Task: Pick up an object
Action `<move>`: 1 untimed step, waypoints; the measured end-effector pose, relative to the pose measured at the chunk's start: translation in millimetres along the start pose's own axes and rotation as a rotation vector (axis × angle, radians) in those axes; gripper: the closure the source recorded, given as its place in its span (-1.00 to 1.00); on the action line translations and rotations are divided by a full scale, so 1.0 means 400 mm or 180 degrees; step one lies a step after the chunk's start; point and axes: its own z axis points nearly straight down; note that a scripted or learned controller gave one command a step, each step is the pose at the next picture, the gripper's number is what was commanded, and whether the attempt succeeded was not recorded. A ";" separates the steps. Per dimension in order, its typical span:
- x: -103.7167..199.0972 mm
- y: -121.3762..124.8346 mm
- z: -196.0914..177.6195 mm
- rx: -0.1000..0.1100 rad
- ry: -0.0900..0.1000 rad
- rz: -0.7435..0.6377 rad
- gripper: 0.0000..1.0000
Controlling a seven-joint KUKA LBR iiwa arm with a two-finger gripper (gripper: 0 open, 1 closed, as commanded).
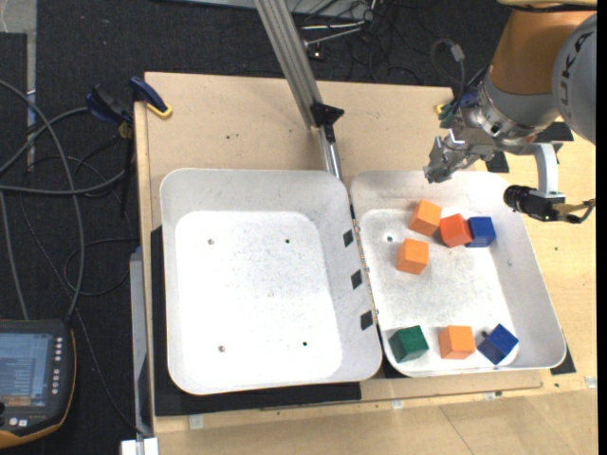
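I am hanging my gripper (442, 171) over the far edge of the right bin (531, 292), fingers' state impossible to tell, while the nearest orange cube (426, 218) is sitting just below.

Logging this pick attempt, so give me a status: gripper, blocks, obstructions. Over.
Gripper above right bin's far edge, nothing seen held. Nearest orange block just below it, untouched. Red block and blue block crowd beside it.
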 end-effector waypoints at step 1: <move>0.132 -0.025 0.031 0.0003 0.0000 -0.0001 1.00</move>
